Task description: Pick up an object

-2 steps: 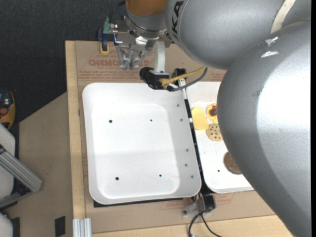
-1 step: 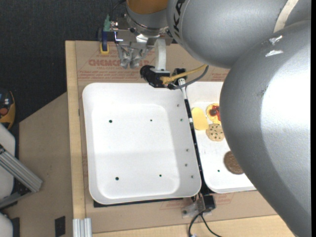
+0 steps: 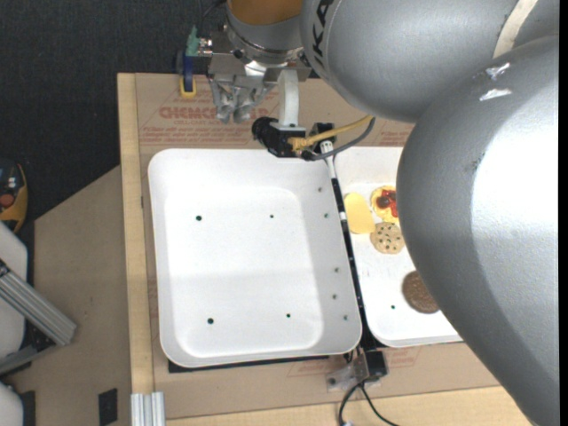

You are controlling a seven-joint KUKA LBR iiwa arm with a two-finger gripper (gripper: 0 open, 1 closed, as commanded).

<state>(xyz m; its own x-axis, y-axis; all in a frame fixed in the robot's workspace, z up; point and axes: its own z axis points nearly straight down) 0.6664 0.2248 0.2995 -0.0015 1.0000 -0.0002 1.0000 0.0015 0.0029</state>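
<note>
Gripper [image 3: 238, 105] is hovering over the bench beyond the left bin's [image 3: 240, 264] far edge; released or clenched, cannot tell.
Objects are lying along the right bin's [image 3: 390, 325] left edge: yellow piece [image 3: 358, 212], red item [image 3: 385, 201], speckled cookie [image 3: 386, 238], brown disc [image 3: 419, 293].

End effector [image 3: 235, 112] is at the top of frame, over the cardboard-covered tabletop [image 3: 133, 238], just past the far rim of the left bin [image 3: 164, 238] and above the red lettering. Nothing visible in it. The grey arm [image 3: 479, 193] sweeps in from the right and covers most of the right bin [image 3: 390, 322].

The uncovered strip of the right bin holds four items, all near the wall next to the left bin:
- yellow piece [image 3: 358, 211]
- red-and-yellow item [image 3: 384, 201], just beside the yellow piece, partly under the arm
- speckled cookie [image 3: 386, 237], nearer the camera
- brown disc [image 3: 420, 293], nearer still, at the arm's edge

Left bin floor shows small dark dots.
</note>
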